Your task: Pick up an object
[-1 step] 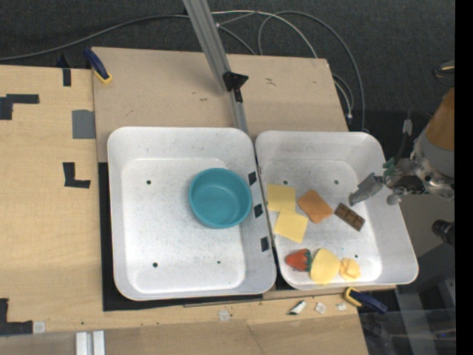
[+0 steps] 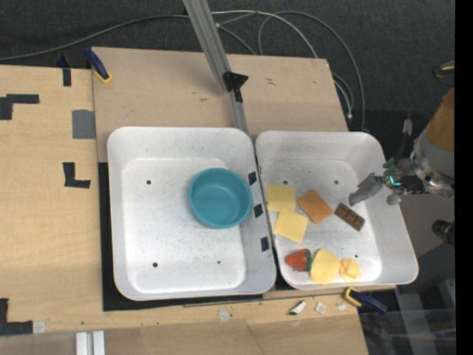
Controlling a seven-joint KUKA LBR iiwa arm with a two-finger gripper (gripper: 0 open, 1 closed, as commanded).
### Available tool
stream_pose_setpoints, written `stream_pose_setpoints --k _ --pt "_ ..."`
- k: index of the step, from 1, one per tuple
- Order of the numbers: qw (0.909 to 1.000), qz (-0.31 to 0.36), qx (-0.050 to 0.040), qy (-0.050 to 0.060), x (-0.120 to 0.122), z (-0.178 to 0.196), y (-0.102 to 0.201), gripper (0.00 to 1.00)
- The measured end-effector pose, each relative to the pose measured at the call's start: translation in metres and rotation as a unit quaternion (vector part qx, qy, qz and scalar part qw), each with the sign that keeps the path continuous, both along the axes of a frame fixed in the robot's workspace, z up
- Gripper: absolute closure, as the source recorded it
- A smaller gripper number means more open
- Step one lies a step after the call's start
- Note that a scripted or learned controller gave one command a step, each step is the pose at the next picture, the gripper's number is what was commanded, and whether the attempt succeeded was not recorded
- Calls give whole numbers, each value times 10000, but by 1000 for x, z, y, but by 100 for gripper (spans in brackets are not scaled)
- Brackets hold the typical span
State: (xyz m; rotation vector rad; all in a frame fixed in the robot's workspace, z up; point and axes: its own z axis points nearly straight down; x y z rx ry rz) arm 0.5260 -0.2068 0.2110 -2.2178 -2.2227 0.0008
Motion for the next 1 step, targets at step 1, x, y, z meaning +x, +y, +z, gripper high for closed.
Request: stream_pose_setpoints --k 1 --pt "10000 -3 2 28 7 -59 -2 0"
